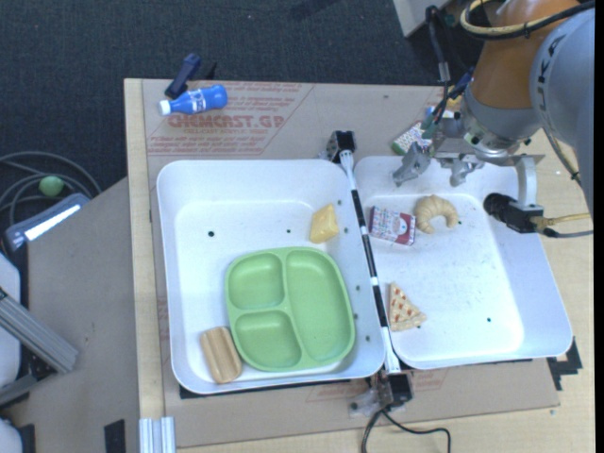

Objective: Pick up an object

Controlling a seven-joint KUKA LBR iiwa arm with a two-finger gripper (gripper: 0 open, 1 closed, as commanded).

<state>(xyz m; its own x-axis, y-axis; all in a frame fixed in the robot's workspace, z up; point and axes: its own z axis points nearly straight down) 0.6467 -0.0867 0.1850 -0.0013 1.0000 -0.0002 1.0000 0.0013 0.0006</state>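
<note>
My gripper hangs over the far edge of the right bin, open, its fingers spread with nothing between them. Just in front of it, a tan croissant lies on the bin floor, apart from the fingertips. A small red and white carton rests to the croissant's left, near the bin's left wall. A pizza slice lies nearer the front left of the same bin.
The left bin holds a green divided tray, a yellow wedge and a piece of toast. A blue bottle lies on the bench behind the bins.
</note>
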